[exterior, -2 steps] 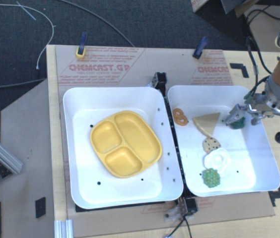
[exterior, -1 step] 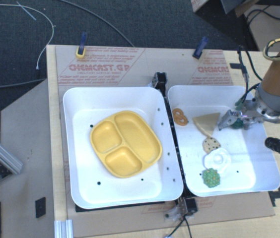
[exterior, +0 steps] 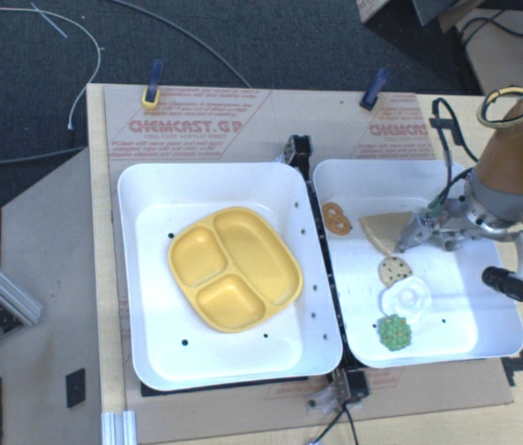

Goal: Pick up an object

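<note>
**Arm low over the right bin, nothing lifted yet**

You are looking at a bench (exterior: 104,248) covered with protective sheeting that reads "CHEMCAST GP" in red, printed again and again across the far edge. Two blue clamps (exterior: 154,86) pin that sheeting at the far side, which I judge keeps the surface from sliding under the bins.

The left bin (exterior: 141,202) holds a single yellow divided tray (exterior: 235,267), lying flat near its middle and well apart from the arm; it looks like a drop-off spot rather than a target.

The right bin (exterior: 484,336) carries the pickable pieces, grouped toward its left half where the arm can get at them. The arm comes in from the right, and the gripper (exterior: 421,233) sits low at the right edge of a tan wedge-shaped piece (exterior: 387,230). You cannot tell from this angle whether it stands wide or narrow, and nothing is visibly held.

Going down in size: the tan wedge at the far side, then a clear round lid-like piece (exterior: 405,299), a green knobbly ball (exterior: 394,332) nearest you, a speckled round cookie (exterior: 393,270), and a small pretzel (exterior: 337,218) at the far left.

I can read no writing on any piece.
</note>
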